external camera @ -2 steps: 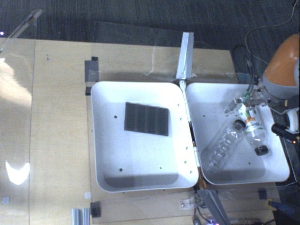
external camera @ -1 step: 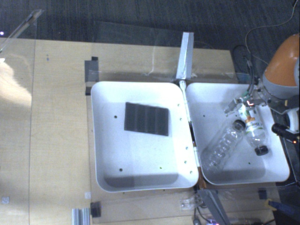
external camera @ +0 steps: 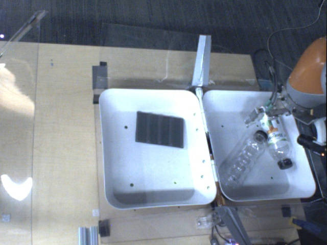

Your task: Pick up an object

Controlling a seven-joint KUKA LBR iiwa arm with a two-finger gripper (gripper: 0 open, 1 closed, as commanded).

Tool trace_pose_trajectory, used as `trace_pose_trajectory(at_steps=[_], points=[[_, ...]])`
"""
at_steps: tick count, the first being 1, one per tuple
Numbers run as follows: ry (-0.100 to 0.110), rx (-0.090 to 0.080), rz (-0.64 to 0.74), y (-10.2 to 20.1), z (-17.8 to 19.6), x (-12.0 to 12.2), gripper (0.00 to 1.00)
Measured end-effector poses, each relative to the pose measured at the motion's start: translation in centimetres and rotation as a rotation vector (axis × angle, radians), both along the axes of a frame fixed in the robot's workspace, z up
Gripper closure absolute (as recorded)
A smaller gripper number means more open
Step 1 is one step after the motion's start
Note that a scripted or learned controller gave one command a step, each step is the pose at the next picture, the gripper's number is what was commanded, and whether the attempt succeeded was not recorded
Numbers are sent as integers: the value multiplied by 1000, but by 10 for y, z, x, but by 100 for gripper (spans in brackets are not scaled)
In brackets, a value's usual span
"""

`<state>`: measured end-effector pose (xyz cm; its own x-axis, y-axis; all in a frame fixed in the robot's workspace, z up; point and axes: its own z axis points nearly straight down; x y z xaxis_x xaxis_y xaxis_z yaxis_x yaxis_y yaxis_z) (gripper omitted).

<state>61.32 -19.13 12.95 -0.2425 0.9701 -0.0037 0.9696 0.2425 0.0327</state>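
Observation:
Two clear plastic bottles lie in the right bin. The bigger bottle lies on a slant with its black cap pointing up and to the right. The smaller, labelled bottle lies beside it, its black cap toward the front right. My gripper hangs low over the bin's back right part, just above the top end of the labelled bottle. The grey arm with its orange band comes in from the right. A dark ribbed rectangular pad lies flat in the left bin.
A metal divider post stands behind the seam between the two bins. Black clamps sit at the left bin's corners. Cables run along the bench's right side. Wooden bench surface stretches to the left.

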Motion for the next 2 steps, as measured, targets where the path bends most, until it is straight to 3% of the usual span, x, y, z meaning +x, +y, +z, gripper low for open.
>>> trace_pose_trajectory(at_steps=[1,2], points=[[24,-8,151,68,2,23,0],[16,-9,154,70,14,26,100]])
